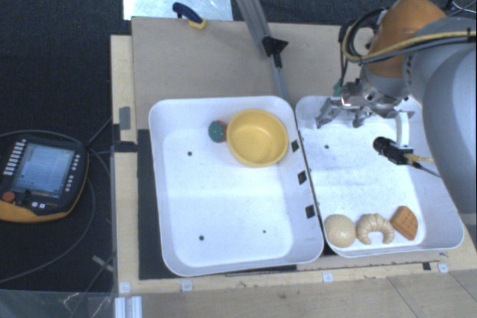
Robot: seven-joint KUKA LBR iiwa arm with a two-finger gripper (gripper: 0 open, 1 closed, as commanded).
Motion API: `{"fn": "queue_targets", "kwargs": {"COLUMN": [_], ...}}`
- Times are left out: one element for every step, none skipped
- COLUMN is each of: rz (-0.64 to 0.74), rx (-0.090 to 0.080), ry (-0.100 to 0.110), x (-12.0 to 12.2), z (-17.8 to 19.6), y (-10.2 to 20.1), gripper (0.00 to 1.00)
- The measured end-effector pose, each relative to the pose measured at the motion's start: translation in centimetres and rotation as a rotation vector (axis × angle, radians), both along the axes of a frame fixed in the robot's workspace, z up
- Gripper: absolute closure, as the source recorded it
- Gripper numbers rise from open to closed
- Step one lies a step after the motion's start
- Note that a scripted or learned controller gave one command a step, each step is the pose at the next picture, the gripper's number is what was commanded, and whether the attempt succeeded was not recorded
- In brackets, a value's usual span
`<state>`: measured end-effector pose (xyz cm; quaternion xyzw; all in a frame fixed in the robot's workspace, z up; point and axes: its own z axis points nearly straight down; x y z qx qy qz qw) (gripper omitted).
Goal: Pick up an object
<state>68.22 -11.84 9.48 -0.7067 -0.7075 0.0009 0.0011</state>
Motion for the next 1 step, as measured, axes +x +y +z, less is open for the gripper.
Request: {"fn": "queue_targets", "kwargs": {"rz": [0.001], "rx": [-0.001], "ry": [-0.005], "x": [0.16], "z": [1.37], "y": [-0.02], "gripper": [1.0]}}
